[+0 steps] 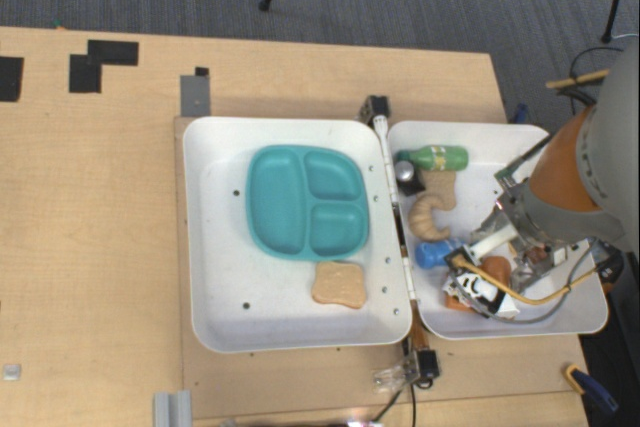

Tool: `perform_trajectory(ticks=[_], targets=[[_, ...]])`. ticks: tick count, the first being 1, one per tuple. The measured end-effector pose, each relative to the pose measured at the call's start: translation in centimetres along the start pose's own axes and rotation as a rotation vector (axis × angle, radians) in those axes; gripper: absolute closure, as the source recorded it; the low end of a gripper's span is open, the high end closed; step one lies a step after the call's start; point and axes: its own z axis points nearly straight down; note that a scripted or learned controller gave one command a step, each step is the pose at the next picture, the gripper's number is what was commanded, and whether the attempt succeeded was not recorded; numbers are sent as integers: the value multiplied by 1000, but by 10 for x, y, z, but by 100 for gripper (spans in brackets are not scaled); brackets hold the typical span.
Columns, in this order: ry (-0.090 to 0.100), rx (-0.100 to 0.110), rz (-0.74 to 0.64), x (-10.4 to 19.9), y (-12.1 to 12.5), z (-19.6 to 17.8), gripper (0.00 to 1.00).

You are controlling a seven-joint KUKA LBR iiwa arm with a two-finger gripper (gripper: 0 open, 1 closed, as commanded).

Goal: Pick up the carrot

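My gripper (473,287) is low in the front part of the right bin (560,320), with the grey wrist and its orange band above it to the right. An orange shape that looks like the carrot (494,268) lies right against the gripper's body, mostly covered by it. A second sliver of orange (458,306) peeks out under the gripper's near side. I cannot tell whether anything sits between the fingers.
The right bin also holds a green bottle-shaped toy (438,157), a silver piece (407,175), a tan croissant (432,212) and a blue piece (431,255) just left of the gripper. The left bin (215,315) holds a teal divided plate (305,202) and a toast slice (338,285).
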Motion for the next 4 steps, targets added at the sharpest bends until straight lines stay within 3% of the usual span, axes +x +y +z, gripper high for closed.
perform_trajectory(ticks=[1, 2, 3, 4], targets=[[0, -6, 168, 44, -31, 1, 0], [-3, -3, 96, 107, 67, -26, 0], [-2, -1, 42, 57, 70, 0, 0], [-1, 1, 174, -19, 21, 0, 0]])
